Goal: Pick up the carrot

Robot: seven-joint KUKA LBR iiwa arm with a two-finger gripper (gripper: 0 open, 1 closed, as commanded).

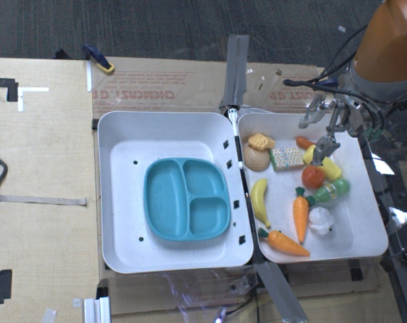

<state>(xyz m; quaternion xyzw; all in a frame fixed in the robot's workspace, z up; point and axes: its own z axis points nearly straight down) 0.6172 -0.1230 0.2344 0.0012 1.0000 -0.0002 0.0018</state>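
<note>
The gripper [326,144] hangs over the far part of the right bin [356,237], fingers slightly parted around nothing, just above a yellow piece and the tomato [313,176]. The carrot [301,216] stands toward the bin's near edge, beyond the tomato from the gripper, its long axis running far-to-near with the green top at the far end (a second carrot [286,242] lies slantwise near the near-left corner). Reaching it means travelling toward the near edge.
</note>
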